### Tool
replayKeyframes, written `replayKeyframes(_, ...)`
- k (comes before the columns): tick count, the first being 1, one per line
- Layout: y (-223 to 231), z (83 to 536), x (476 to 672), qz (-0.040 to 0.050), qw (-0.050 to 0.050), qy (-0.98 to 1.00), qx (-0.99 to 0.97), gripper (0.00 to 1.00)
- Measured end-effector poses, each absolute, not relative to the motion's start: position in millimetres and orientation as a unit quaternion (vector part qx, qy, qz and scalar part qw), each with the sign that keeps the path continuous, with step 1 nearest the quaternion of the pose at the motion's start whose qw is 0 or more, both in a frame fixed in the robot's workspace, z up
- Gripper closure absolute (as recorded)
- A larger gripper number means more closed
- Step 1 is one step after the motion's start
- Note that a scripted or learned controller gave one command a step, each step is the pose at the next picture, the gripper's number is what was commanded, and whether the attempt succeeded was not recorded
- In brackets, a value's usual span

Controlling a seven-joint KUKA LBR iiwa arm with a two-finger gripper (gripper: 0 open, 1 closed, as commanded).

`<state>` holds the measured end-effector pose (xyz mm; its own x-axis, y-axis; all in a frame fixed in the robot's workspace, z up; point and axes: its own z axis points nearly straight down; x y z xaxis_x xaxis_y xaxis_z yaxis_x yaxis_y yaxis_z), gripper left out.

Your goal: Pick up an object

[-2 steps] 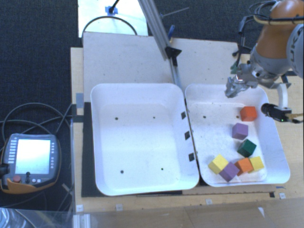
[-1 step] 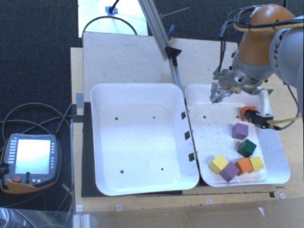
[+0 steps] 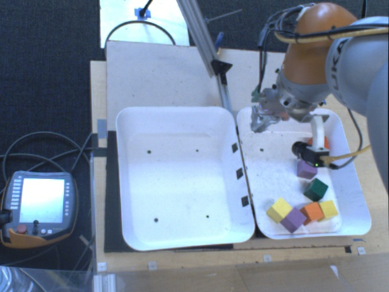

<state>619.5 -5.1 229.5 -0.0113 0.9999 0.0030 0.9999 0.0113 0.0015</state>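
The gripper (image 3: 260,124) hangs over the far left corner of the right bin (image 3: 363,219). It is seen from above, small and slightly blurred under the bulky wrist, so I cannot tell whether it is spread or pressed together, and no block is visible in its grasp. The arm (image 3: 358,53) is cut off by the view's right edge. Close to the bin's far right corner, a half-hidden orange block (image 3: 323,143) peeks out from behind hardware on the wrist, with only a sliver of it showing. The other blocks are small, plain cubes with matte coloured faces. They all lie in the right half of that bin, well apart from the gripper. The upper purple block (image 3: 306,169) sits about midway along the right wall, and the green block (image 3: 316,190) is just beside it toward the near edge. A tight cluster lies along the near edge: the left yellow block (image 3: 280,210), the lower purple block (image 3: 293,219), the bright orange block (image 3: 312,212) and the right yellow block (image 3: 328,209). They are so close together that I cannot tell whether they touch. The left bin (image 3: 123,163) adjoins the right bin, and three small black tabs (image 3: 239,173) sit along the shared rim. Off the bench's left edge lies a teach pendant (image 3: 39,208), its cable looping around it.
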Motion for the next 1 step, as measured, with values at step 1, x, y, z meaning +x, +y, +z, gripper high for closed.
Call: replayKeyframes(1,46.4,239.8,610.6,-0.0015,0.0,-0.711,-0.703,1.0)
